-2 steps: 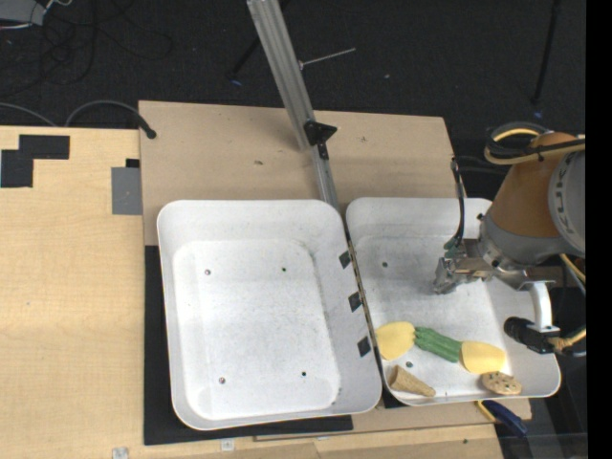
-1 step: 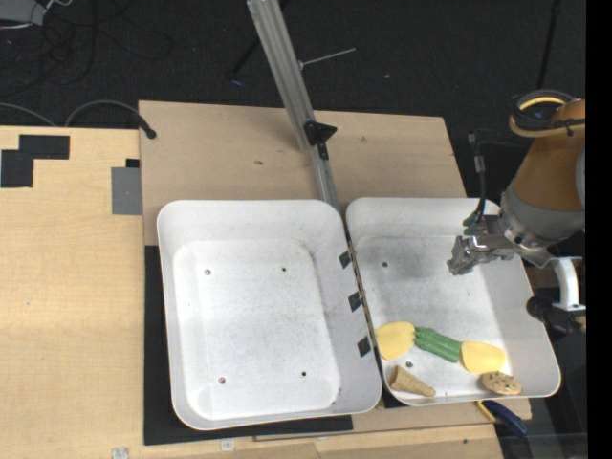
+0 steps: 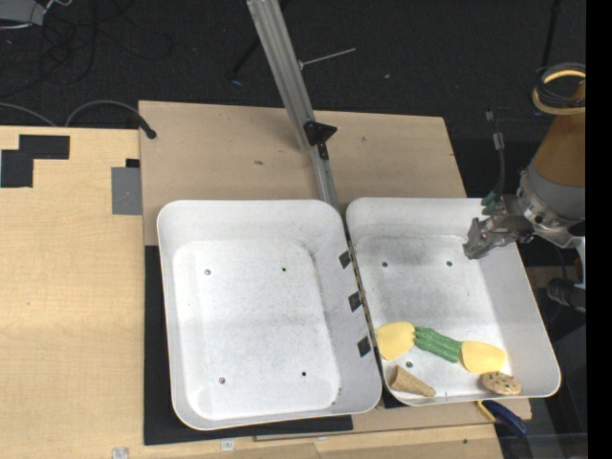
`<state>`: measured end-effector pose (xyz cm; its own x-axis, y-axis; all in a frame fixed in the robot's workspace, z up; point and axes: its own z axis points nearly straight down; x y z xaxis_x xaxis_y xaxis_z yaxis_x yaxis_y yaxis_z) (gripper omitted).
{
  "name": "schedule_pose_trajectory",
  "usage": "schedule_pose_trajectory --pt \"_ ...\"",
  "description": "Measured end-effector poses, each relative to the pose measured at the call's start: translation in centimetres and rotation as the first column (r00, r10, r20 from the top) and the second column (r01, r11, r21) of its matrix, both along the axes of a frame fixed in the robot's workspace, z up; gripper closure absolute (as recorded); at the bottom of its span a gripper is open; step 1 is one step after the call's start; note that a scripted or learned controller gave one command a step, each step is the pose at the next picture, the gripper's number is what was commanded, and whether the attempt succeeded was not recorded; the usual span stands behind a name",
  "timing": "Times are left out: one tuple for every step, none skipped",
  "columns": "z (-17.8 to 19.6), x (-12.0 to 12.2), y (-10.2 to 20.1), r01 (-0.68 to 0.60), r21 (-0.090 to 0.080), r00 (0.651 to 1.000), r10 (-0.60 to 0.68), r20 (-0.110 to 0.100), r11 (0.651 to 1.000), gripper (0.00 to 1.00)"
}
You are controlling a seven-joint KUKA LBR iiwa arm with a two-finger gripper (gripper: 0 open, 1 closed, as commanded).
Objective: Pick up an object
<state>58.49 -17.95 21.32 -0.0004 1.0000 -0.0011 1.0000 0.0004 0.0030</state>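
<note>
In the right bin [image 3: 435, 237] several small items lie along the near edge: a yellow piece [image 3: 394, 338], a green piece [image 3: 438, 343] joined to another yellow piece [image 3: 483, 356], a tan cone [image 3: 410, 382] and a brown cookie [image 3: 500, 383]. My gripper [image 3: 478, 241] hangs over the bin's far right side, well back from those items, with nothing seen between its fingers. The arm's orange band [image 3: 561, 92] rises at the right edge of the view.
The left bin [image 3: 253, 309] sits beside the right one, with black clips [image 3: 355, 299] along their shared wall. A slanted metal rail [image 3: 290, 84] runs from the top centre down to the bins. Wooden bench surface lies to the left.
</note>
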Motion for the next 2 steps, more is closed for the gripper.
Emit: schedule_pose_trajectory --pt "2.4 0.0 -0.1 -0.001 0.001 1.000 0.001 -0.002 1.000 1.00" --pt "2.7 -0.8 4.1 -0.002 0.003 1.000 0.002 -0.006 1.000 1.00"
